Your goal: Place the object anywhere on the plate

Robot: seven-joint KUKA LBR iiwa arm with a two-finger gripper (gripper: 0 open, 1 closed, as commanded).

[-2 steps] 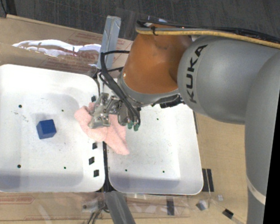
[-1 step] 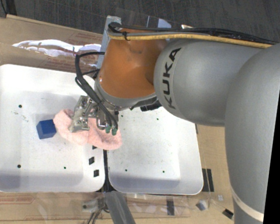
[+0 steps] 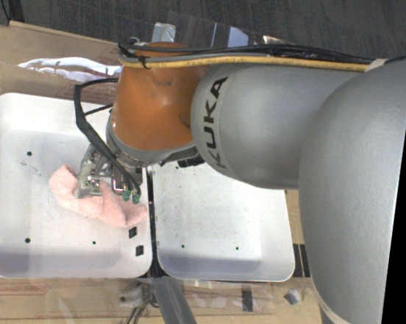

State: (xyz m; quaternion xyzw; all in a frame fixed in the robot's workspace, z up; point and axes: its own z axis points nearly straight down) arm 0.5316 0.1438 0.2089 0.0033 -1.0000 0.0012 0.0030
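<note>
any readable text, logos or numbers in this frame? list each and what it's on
"KUKA": dark letters running along the grey arm casing, just right of the orange band, read sideways in this view.
No other text can be read: the two white bins, the pink cloth and the bench carry no legible marks.

Two white bins, left (image 3: 9,169) and right (image 3: 249,260), side by side on a wooden bench (image 3: 47,48); dark carpet (image 3: 209,3) behind.
</note>
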